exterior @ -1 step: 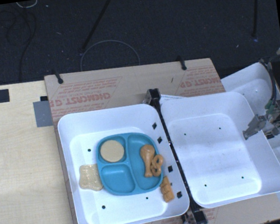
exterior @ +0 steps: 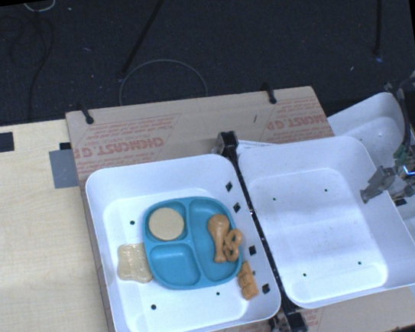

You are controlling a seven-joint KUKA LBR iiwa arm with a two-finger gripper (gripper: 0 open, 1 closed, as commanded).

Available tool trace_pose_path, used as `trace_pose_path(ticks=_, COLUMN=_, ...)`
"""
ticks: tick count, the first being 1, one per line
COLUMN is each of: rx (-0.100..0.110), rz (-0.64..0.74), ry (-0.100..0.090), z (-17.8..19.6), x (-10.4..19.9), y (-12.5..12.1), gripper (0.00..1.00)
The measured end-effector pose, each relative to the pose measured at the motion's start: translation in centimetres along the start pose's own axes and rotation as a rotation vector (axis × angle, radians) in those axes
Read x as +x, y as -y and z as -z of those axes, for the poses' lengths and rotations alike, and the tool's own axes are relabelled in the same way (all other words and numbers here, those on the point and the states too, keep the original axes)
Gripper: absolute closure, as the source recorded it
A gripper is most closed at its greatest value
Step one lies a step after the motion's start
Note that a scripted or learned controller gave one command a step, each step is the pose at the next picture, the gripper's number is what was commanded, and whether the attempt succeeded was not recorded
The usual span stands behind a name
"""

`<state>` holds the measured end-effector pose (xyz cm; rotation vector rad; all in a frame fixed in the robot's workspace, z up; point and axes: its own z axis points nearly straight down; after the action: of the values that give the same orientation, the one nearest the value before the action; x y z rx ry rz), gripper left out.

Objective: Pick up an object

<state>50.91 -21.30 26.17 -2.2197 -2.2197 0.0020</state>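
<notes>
Two bins: shallow white plastic left bin [exterior: 114, 214] and right bin [exterior: 342, 288] sit side by side on your bench, clamped at the seam.
Plate: blue three-compartment plastic plate [exterior: 178, 270] lies flat in the left bin, so food stays grouped.
Pretzel: tan twisted pretzel piece [exterior: 224, 238] fills the plate's right compartment, long axis running top to bottom.
Disc: pale round cracker [exterior: 165, 223] rests in the upper-left compartment.
Bread: beige lumpy slice [exterior: 133, 263] touches the plate's left rim.
Nugget: small orange-brown chunk [exterior: 246, 280] lies just below the plate's right corner.
Gripper: grey two-finger gripper [exterior: 392, 182] hovers by the right bin's far edge; you can't tell its opening, nothing visibly held.
</notes>
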Motion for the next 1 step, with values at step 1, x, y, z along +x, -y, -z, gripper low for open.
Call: trace_pose_path(ticks=1, rx=0.004, rz=0.0, ry=-0.002, z=-4.39, x=0.29, y=0.32, gripper=0.0)
